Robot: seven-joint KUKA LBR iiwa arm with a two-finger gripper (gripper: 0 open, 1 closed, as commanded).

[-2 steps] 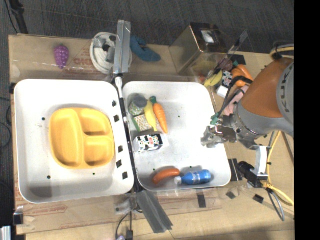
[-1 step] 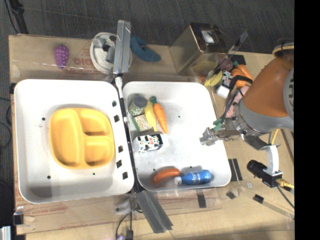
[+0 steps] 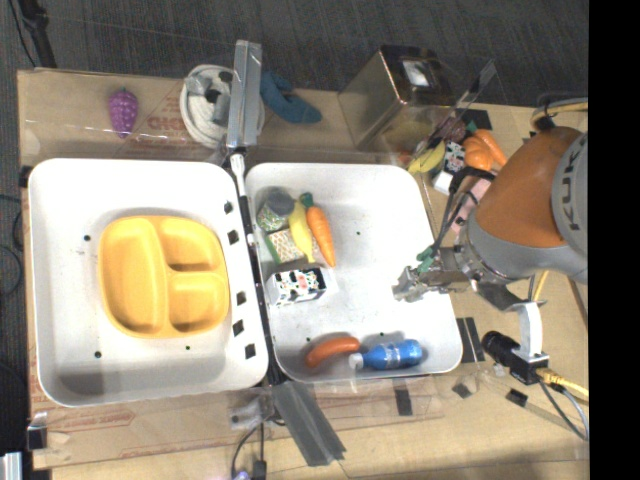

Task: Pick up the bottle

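Though cut off at the right edge, largest by far: one grey arm (image 3: 530,218) with its orange band, reaching in from the right of the frame. Below it in size, one desk (image 3: 90,98) of brown board, bearing two shallow white bins side by side: left bin (image 3: 60,368) across the left half, right bin (image 3: 380,198) at centre-right. Inside the left bin, one yellow divided plate (image 3: 165,273), three compartments. At the right bin's right rim, one pincer (image 3: 412,284), small and blurred against the wall; fingers apart or together, cannot tell. Nothing seen between them. Near the lower edge of the right bin, one blue bottle (image 3: 392,354) lying on its side, just right of one red sausage-shaped toy (image 3: 330,349), well apart from the pincer. In the bin's upper left, a tight cluster hard to separate: one orange carrot (image 3: 320,234), one yellowish piece (image 3: 300,231), one greyish lump (image 3: 276,208). Just below, one small black-and-white box (image 3: 299,285). Outside the bins, upper left: one purple toy (image 3: 123,111); upper centre: one white roll (image 3: 208,103), partly hidden by a grey bar, and one blue thing (image 3: 285,101); upper right: one brown box (image 3: 395,93).
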